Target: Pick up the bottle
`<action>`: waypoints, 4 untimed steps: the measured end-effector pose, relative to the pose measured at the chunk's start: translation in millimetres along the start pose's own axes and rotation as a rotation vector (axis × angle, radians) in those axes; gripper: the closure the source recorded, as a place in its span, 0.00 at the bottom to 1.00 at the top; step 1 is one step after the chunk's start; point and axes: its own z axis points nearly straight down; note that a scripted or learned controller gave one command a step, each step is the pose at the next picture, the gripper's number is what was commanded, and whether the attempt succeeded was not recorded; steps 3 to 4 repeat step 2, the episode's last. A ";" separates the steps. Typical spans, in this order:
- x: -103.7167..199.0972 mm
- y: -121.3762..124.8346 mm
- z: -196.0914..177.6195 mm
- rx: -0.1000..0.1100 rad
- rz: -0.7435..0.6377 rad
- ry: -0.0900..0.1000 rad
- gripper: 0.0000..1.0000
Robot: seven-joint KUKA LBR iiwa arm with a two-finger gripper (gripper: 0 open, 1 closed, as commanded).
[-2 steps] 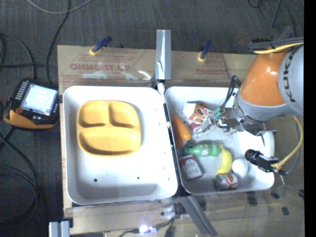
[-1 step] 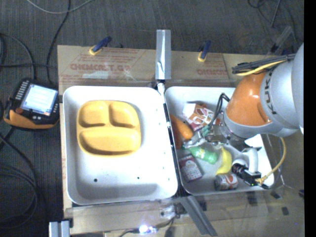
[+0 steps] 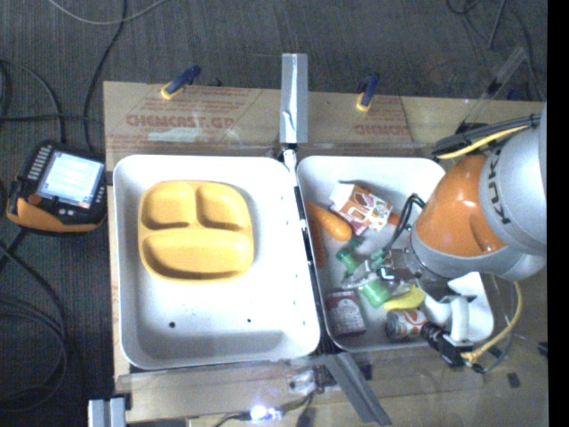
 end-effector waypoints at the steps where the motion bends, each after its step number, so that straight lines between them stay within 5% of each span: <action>1: 2.3 -1.0 -6.9 0.005 -0.002 0.006 1.00; 2: 42.9 -5.0 -157.2 0.022 -0.121 0.001 1.00; 4: 42.9 -5.0 -157.2 0.022 -0.121 0.001 1.00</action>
